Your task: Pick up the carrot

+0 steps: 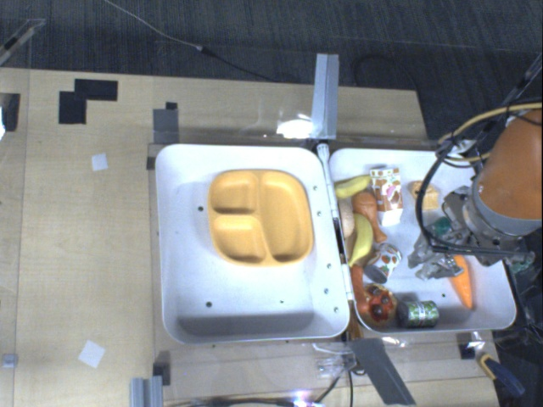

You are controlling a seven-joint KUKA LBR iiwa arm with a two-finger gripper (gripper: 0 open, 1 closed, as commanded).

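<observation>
The carrot (463, 287) is orange and tapered. It lies in the right bin (501, 316) near the front right corner, with its tip pointing toward the front. My gripper (435, 264) hangs low over that bin, just left of the carrot's thick end and seemingly touching or overlapping it. The wrist and its orange band (515, 176) cover the bin's right side.
In the right bin are two bananas (362, 238), a small printed carton (386, 186), a brown piece (365, 203), a yellow block (429, 197), a small tin (384, 262), a red fruit item (377, 303) and a green can (418, 314). The left bin (182, 253) holds a yellow divided plate (259, 216).
</observation>
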